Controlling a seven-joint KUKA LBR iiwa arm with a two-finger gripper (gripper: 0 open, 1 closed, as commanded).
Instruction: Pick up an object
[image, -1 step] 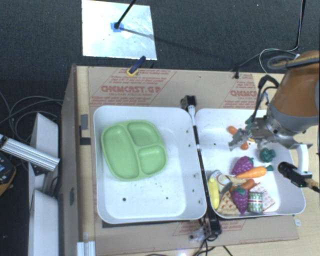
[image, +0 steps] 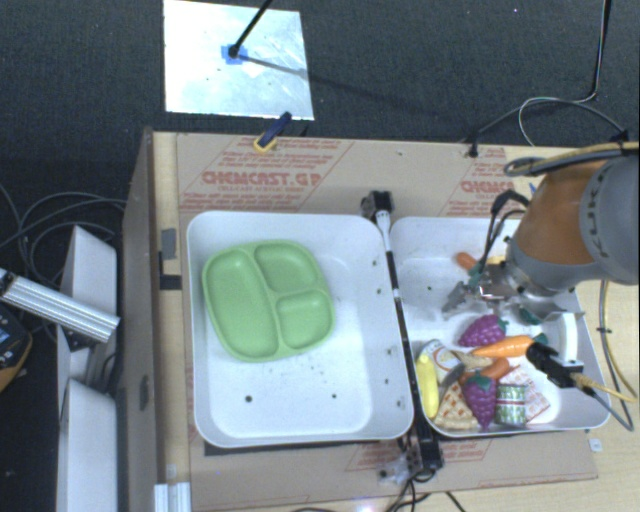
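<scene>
From the camera view, my hand (image: 478, 293) hovers low in the right bin (image: 430, 250); I cannot tell how it is set. Just below it lie grapes (image: 483, 329), touching a carrot (image: 503, 347). I judge both light, hard plastic, slippery; the carrot's slim middle looks the best hold. The pile near it is crowded, leaving little room. The left bin (image: 300, 400) holds a green tray (image: 268, 298) on the surface (image: 300, 170).

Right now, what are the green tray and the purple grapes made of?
The green divided tray looks like smooth molded plastic, evenly coloured with a soft sheen. The purple grapes look like toy plastic or rubber, bumpy and slightly glossy; I can't tell which.
</scene>
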